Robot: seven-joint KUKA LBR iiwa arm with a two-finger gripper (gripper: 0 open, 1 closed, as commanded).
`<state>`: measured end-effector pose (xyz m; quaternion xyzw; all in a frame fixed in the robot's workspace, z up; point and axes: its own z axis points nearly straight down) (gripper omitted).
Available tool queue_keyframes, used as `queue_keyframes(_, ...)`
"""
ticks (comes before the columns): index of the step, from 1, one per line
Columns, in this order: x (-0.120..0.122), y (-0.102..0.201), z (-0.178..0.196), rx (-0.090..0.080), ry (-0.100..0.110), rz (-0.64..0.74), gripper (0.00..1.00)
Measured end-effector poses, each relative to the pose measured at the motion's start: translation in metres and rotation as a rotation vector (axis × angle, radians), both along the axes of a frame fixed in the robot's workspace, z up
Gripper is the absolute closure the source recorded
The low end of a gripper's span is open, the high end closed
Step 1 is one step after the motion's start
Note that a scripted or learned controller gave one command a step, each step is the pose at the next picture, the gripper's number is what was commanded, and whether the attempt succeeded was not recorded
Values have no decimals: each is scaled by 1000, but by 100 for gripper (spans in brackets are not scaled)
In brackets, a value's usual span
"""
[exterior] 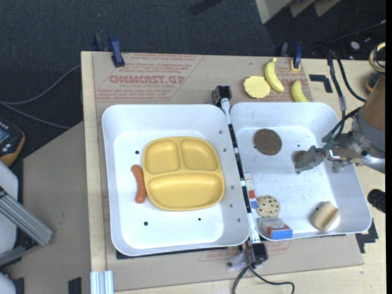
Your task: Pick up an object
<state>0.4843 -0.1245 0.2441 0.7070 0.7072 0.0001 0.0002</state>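
Gripper (304,159) low over right bin (348,182), near its right edge; finger opening cannot be told; brown round cookie (267,141) apart, toward far-left.

Brown protective sheet (147,78) on bench, behind left bin: red print, large line reads "CHEMCAST GP". Smaller red lines above and below it, too small to read. Same red print repeated faintly along sheet's front edge (214,254), below bins: illegible. Strip between bins (248,192) carries red and blue marks, no legible characters. Small blue and red item (278,231) in right bin's front corner: any lettering unreadable. No other text, numbers or signs legible.
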Motion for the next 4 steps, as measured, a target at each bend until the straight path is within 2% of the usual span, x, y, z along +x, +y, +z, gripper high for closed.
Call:
queue_keyframes(1,46,-38,-89,1,7,-2,0)
queue_keyframes(2,182,1,-163,1,-5,8,0)
queue_keyframes(3,156,20,-159,1,4,1,0)
queue_keyframes(4,157,19,-149,0,0,1,100)
